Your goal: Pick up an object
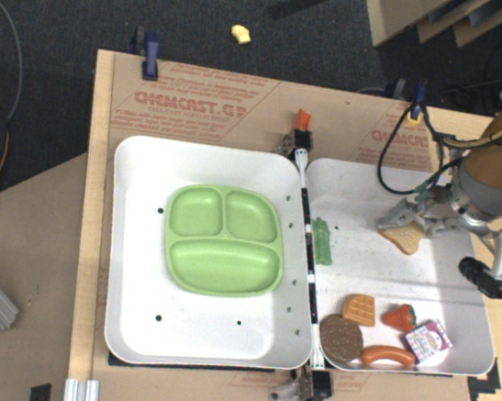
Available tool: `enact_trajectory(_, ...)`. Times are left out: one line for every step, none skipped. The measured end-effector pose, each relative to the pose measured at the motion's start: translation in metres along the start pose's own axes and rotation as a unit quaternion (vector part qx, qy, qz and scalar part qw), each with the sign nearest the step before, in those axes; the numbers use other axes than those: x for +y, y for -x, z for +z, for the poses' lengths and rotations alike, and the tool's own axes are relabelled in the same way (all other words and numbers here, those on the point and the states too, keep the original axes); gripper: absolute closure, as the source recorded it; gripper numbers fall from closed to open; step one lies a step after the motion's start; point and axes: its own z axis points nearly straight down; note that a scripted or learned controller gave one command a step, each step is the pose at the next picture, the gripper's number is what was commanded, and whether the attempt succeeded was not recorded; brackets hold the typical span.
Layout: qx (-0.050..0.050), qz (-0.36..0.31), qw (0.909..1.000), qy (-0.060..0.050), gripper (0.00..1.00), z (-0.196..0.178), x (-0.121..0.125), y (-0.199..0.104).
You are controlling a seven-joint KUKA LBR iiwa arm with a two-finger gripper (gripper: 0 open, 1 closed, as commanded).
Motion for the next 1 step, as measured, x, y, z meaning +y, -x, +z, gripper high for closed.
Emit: enact_trajectory(-0.002,-0.001,1.0,0.004,1.0,-0.0163,0.0019,0.0006)
